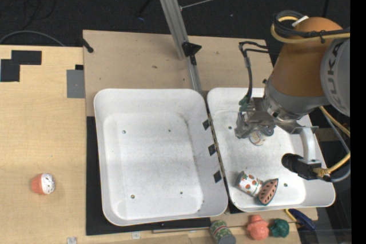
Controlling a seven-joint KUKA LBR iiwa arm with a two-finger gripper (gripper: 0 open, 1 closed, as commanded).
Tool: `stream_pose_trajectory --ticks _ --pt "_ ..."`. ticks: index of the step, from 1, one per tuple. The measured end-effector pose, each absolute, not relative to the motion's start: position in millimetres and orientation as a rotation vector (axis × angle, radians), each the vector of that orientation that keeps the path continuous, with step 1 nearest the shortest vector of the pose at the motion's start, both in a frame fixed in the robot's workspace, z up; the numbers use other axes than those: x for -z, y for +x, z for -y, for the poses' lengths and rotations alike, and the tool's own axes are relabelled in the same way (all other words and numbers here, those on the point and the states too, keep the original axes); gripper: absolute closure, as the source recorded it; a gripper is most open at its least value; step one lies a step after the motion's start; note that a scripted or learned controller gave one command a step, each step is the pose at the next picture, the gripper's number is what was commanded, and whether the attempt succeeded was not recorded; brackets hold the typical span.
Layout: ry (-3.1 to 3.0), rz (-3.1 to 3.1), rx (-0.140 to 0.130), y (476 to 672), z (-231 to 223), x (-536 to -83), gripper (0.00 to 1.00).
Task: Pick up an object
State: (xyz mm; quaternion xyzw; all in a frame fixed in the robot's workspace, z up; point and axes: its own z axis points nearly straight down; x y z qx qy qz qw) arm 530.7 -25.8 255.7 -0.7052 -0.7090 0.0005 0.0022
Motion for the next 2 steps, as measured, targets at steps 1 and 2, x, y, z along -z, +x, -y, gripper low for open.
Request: stream_pose_trajectory --ticks 1,2 --pt "-2.214 2.221 -0.005 534.4 -18 -242 1.00" --pt "-2.214 2.224 -0.002 537.4 -78 -244 1.00"
